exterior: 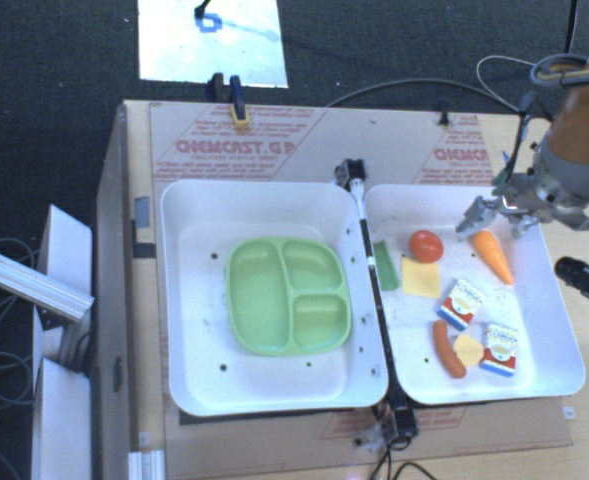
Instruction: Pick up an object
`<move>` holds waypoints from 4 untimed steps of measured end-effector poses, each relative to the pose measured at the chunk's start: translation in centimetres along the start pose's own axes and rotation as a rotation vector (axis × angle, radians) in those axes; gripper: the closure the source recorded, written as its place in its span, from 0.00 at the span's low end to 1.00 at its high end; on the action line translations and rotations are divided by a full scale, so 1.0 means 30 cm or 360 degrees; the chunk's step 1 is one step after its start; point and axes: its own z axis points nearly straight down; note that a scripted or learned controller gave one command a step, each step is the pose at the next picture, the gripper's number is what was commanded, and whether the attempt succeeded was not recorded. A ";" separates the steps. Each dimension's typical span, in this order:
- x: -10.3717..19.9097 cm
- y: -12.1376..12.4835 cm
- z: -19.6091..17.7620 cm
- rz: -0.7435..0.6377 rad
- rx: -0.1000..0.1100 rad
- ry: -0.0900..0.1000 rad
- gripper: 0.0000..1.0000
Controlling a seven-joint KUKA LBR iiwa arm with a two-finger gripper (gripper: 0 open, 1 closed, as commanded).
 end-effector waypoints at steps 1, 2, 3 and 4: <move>0.073 0.086 0.438 -0.0002 -0.0001 0.0000 0.00; 0.071 0.089 0.401 -0.0003 -0.0005 -0.0002 1.00; 0.071 0.089 0.402 -0.0002 -0.0005 -0.0001 0.00; 0.139 0.257 0.437 -0.0003 -0.0002 0.0000 0.00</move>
